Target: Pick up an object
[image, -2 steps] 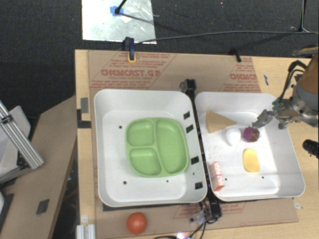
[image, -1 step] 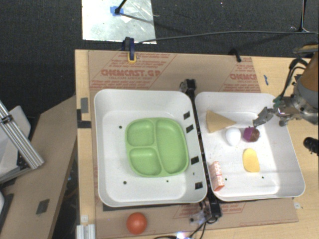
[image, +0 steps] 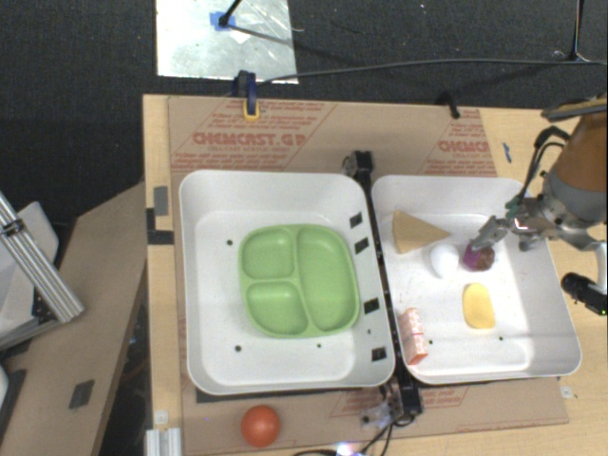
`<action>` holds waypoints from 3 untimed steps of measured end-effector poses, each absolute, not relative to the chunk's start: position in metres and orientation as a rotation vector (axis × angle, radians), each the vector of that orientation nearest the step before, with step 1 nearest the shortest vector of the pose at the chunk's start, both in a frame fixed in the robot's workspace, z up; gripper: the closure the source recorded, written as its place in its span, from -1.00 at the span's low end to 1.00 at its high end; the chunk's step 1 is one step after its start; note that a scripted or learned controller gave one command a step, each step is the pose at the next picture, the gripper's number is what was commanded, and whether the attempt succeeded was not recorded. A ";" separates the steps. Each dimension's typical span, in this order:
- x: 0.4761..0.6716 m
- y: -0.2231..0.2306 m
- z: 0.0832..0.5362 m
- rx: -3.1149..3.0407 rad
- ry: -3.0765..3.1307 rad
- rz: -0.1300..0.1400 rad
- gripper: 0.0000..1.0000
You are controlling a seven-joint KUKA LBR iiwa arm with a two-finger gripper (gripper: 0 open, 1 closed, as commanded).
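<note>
Orange ball [image: 260,425] sits on the bench [image: 161,350] outside the bins, at about 7 o'clock from the left bin [image: 204,255].

Left bin holds a green divided plate [image: 299,280], three compartments, roughly central in the bin, lying flat.

A blue-and-yellow clamp [image: 247,95] grips the back edge of the bench at 12 o'clock from the left bin.

Right bin [image: 551,345]: pink wrapped packet [image: 412,335] at its 7 o'clock corner, against the left wall. Tan wedge [image: 416,231] at 10 o'clock, lying flat. White ball [image: 445,259] just beside the wedge, at its 4 o'clock. Dark purple round object [image: 478,256] just right of the white ball, near or touching, hard to say. Yellow oval piece [image: 479,306] at 6 o'clock from the purple object, apart from it.

Gripper [image: 487,240] reaches in from 3 o'clock, tip right at the purple object's upper edge. Fingers too small and blurred here; cannot tell whether spread or pinching the purple object. Purple object looks to rest on the bin floor, about centre of the right bin.
</note>
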State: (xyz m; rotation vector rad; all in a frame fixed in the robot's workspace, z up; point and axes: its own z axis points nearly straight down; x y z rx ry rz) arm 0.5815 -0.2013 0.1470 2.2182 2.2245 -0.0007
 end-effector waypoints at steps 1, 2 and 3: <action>0.589 -0.199 0.088 2.216 2.228 -0.001 -1.00; 0.590 -0.199 0.085 2.214 2.226 0.001 -1.00; 0.591 -0.199 0.096 2.210 2.226 0.004 1.00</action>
